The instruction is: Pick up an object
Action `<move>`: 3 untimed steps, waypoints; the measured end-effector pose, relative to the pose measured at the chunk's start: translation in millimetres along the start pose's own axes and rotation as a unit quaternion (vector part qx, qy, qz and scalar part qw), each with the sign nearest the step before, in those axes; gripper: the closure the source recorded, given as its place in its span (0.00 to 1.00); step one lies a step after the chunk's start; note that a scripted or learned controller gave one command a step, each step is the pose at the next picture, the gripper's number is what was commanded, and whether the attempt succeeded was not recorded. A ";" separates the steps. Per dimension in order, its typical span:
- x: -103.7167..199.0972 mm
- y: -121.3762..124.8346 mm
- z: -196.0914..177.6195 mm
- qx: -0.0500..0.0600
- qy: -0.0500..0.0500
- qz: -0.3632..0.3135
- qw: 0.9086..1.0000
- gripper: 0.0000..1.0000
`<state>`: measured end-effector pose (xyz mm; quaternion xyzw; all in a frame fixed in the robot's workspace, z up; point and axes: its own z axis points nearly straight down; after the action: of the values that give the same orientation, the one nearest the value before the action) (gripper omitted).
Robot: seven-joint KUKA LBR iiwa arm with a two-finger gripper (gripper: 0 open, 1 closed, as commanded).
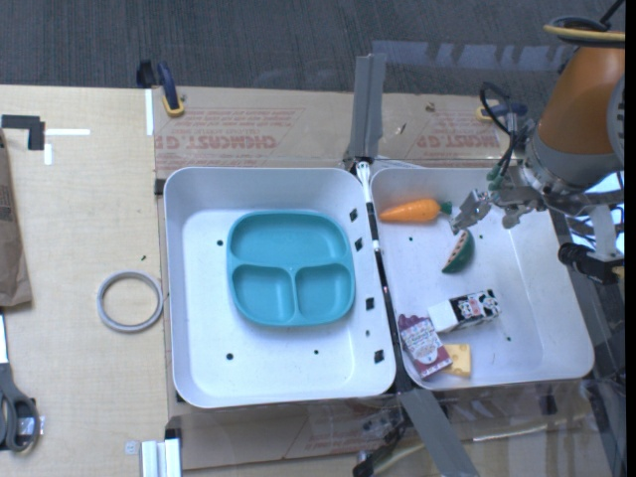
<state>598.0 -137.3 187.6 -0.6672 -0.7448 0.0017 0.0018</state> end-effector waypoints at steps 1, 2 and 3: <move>27.1 -30.2 99.8 0.000 0.000 -0.006 1.000 0.00; 54.5 -31.6 0.1 0.000 0.000 -0.097 0.995 0.00; -6.5 -7.5 58.3 0.001 0.000 -0.098 0.995 0.00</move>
<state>591.0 -144.5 129.4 -0.5913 -0.8064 0.0022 0.0030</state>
